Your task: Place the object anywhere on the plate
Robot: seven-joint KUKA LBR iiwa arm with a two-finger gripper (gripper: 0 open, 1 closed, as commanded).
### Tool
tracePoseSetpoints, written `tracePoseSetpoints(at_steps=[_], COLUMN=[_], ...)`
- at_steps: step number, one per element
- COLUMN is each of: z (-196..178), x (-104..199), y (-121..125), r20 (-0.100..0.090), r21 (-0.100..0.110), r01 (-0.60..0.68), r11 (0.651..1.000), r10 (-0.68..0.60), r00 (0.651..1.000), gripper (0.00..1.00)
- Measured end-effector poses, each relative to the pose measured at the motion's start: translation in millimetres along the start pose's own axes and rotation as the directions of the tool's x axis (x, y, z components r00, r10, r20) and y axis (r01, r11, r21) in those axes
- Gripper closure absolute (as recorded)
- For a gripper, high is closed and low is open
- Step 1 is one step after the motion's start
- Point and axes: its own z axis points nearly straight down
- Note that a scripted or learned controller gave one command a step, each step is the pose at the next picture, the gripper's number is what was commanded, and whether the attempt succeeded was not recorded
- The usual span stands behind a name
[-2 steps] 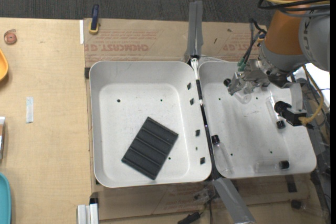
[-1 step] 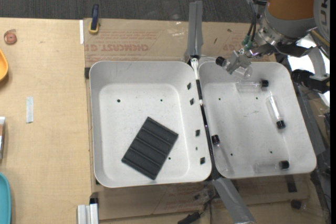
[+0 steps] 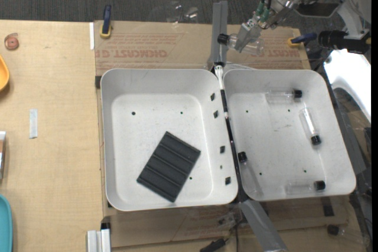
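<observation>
A dark ribbed rectangular plate (image 3: 169, 166) lies tilted on the floor of the left bin (image 3: 112, 127). My gripper (image 3: 251, 31) hangs above the back edge of the right bin (image 3: 336, 127), beyond its far left corner. It is shut on a clear tube (image 3: 242, 42) with a black cap (image 3: 223, 39) that points left. The held tube is high above the bench and well away from the plate.
Three more clear tubes with black caps lie in the right bin: one at the back (image 3: 282, 95), one on the right (image 3: 308, 124), one at the front (image 3: 304, 187). A grey post (image 3: 219, 32) rises between the bins. Clamps (image 3: 106, 19) hold cardboard behind them.
</observation>
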Motion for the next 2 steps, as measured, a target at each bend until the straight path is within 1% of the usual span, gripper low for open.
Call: tracePoseSetpoints(at_steps=[1, 2], z=[2, -43], x=[50, 78], y=[33, 48], r20=[-0.001, 0.004], r21=[-0.002, -0.003], r01=[0.575, 0.899], r11=[0.818, 0.438], r10=[-0.575, -0.899], r00=[0.818, 0.438], gripper=[1.0, 1.0])
